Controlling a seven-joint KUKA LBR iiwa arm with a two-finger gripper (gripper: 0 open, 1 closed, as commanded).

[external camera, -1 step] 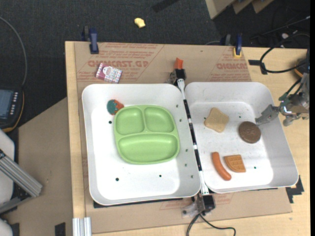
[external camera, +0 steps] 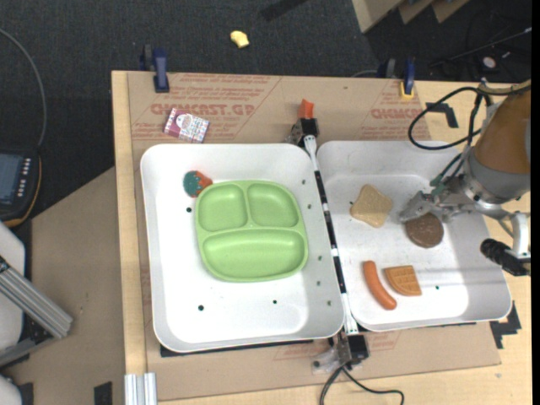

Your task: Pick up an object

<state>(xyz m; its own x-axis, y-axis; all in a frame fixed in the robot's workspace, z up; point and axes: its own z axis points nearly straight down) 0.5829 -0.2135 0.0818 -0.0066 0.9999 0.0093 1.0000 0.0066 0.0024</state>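
Dark carpet floor [external camera: 84,24], plywood bench [external camera: 253,99]

In the right bin [external camera: 472,306], open floor lies along the near edge and in the far left corner. The brown disc [external camera: 424,230], tan wedge [external camera: 372,206], sausage [external camera: 380,284] and waffle piece [external camera: 403,280] crowd its middle. The green tray [external camera: 250,229] fills most of the left bin [external camera: 169,294].

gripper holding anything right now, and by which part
Cannot be told: the gripper sits right above the brown patty, but no grasp shows.

Cardboard sheet [external camera: 253,99] printed in red "CHEMCAST GP", partly legible
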